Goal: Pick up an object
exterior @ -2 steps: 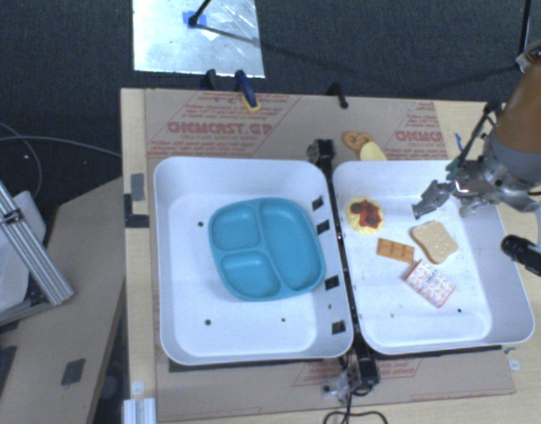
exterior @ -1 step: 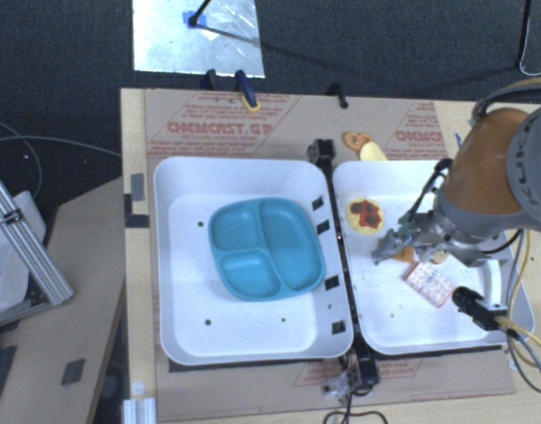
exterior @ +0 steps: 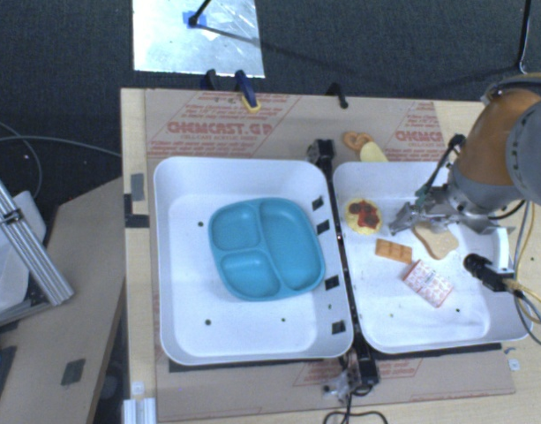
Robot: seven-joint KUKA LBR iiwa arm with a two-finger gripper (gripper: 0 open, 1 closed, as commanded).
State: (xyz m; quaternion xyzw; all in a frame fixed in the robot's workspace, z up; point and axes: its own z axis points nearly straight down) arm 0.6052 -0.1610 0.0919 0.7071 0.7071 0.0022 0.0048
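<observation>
Down in the right bin (exterior: 482,329), the claw (exterior: 409,219) sits low among the small food pieces, its tips aimed at the gap between the pizza-like round (exterior: 363,215) and the pale bread slice (exterior: 438,239). Whether it is spread or pinching anything cannot be told; nothing shows clearly between its tips. The candidates lie loose on the bin floor so any can be taken from above: an orange cracker (exterior: 394,252) just beside the bread, and a pink checked wafer (exterior: 427,283) nearer the worktop's front edge. They crowd one another, so a closing grip may nudge a neighbour. The left bin (exterior: 182,325) carries a blue divided plate (exterior: 266,246), well apart. Two yellowish pieces (exterior: 365,147) rest on the worktop near its back edge.
</observation>
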